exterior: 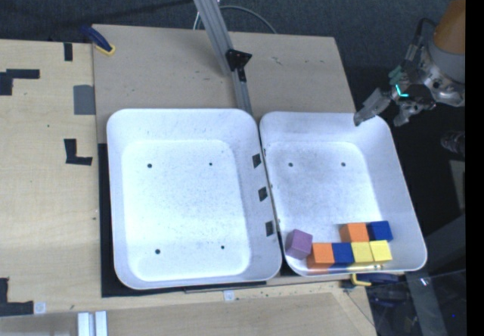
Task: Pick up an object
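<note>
Pale wood table (189,70) carries two white bins, both well off from the pincer (384,107), which hangs over the upper right corner of the right bin (393,157). Left bin (117,175) sits farther away again, across from the pincer and beyond the right bin.

Task progress, judged from the layout: nothing picked yet. No object sits between the pincer's tips, and it is well apart from the blocks. All of the reach, descent and grasp looks left to do.

Blocks lie clustered in the right bin's near corner, far below the pincer and at the opposite end of that bin. Top row: orange block (352,232), blue block (380,231). Lower row: second orange block (323,253), second blue block (342,252), two yellow blocks (371,251). Purple block (300,242) stands just beside the row on the side away from the pincer, slightly turned.

Hard to read: the arm is cut off at the frame edge, wrist partly dark. One grey finger (368,110) shows clearly; the other is lost in clutter, so whether the pincer is spread or closed I cannot tell. Blocks are packed touching, so the gaps between them are probably too tight for easy entry.
</note>
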Controlling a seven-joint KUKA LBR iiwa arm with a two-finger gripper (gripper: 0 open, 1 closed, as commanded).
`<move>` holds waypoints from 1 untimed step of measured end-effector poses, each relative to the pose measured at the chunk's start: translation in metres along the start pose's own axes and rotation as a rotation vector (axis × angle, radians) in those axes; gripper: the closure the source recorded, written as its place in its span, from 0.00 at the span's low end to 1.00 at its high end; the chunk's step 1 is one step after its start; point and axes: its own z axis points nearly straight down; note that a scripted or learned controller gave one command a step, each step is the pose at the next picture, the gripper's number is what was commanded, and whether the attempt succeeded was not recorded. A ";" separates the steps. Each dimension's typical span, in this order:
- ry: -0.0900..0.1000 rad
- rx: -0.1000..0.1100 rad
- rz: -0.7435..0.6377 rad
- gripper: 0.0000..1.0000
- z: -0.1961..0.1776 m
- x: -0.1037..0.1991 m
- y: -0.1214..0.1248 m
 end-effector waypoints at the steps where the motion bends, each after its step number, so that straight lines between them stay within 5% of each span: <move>1: 0.002 0.007 -0.001 0.00 0.106 0.024 0.027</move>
